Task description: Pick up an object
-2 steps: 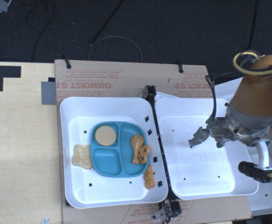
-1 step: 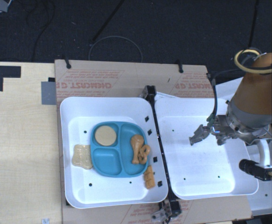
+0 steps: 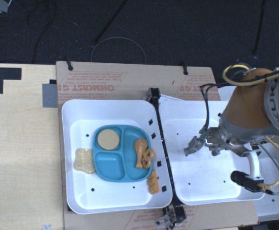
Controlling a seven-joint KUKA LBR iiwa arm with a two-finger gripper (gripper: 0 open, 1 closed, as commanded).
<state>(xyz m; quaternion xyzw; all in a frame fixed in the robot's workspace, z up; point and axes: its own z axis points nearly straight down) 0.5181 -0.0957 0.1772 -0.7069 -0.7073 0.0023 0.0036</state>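
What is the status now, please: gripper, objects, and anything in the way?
Gripper over right bin, holding nothing. Food items on and beside blue tray in left bin, untouched. Divider between gripper and tray.

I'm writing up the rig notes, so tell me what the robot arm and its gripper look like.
The arm is bulky and rounded, with a broad orange band over a grey wrist section. A black cable runs down beside it and yellowish cable loops sit at its top. The gripper is small, dark grey metal with thin fingers.
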